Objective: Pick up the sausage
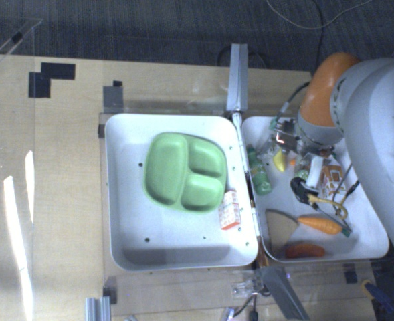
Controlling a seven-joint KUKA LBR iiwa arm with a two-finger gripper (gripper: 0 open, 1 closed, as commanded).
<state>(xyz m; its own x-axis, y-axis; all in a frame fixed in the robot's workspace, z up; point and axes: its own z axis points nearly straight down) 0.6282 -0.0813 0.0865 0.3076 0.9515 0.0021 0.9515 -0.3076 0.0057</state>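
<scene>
The sausage (305,250) lies at the near edge of the right bin (377,243), close against its front wall, its long axis running left to right along that wall. Just behind it a carrot (320,225) lies on much the same line. The gripper (291,141) hangs over the crowded far end of the bin, well apart from the sausage; whether it is spread or closed cannot be told. The left bin (116,199) holds a green divided tray (185,171).

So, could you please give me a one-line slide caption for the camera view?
KUKA arm reaches over the right bin, where the sausage lies near a carrot; green divided tray in the left bin.
</scene>
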